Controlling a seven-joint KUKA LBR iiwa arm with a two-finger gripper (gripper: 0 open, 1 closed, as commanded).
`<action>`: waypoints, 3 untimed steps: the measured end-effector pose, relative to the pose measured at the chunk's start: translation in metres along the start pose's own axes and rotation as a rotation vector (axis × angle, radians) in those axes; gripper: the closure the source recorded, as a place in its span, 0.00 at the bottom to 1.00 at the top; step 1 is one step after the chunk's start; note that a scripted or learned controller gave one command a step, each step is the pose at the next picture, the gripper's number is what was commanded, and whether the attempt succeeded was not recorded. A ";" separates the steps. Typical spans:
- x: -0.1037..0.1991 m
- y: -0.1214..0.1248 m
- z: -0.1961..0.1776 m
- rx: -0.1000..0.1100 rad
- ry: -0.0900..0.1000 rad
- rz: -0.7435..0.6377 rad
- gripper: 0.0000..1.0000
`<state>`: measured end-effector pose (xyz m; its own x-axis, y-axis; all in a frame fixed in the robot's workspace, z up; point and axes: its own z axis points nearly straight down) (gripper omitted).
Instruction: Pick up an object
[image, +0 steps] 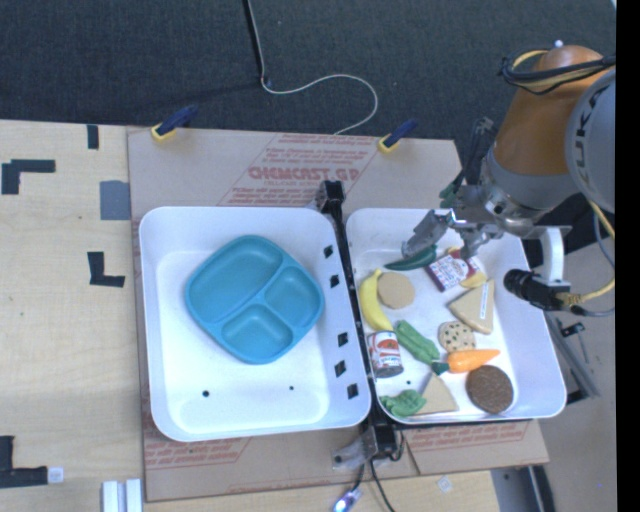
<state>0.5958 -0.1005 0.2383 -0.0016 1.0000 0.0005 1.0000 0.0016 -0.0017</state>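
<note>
You see the arm (560, 110) reaching in from the right, with its gripper (440, 232) hanging over the far part of the right bin (545, 345). Its fingers (425, 235) look slightly spread, one grey finger angled down to the left, and a dark green curved piece (408, 262) sits right at their tips. You cannot tell whether the fingers pinch that piece or merely touch it.

The right bin holds the toy food. A yellow banana (373, 302) lies along the left wall, with a round tan cookie (396, 291) just beside it. A small red and white packet (449, 270) lies near the fingers, on their near side, and a pale wedge of cheese (476, 306) is to its right. A green pod (417, 341) lies in the middle, next to a chocolate chip cookie (455, 335) and an orange carrot (470, 359). Nearer to you, a small can (386, 353) stands by the left wall, a green leafy piece (404, 403) touches a tan wedge (438, 396), and a brown round patty (490, 388) rests in the near right corner.

The left bin (170, 400) holds a blue divided plate (254, 297), lying flat and turned at an angle, with three compartments. Both bins sit on a cardboard sheet (290, 170) on the wooden surface (50, 330).
</note>
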 end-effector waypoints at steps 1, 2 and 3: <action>0.042 -0.044 -0.016 0.002 0.001 -0.002 0.00; 0.041 -0.042 -0.025 0.001 0.000 -0.001 1.00; 0.083 -0.092 0.022 0.007 0.001 -0.001 1.00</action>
<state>0.5040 -0.0177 0.2167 -0.0025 1.0000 0.0015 1.0000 0.0025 -0.0090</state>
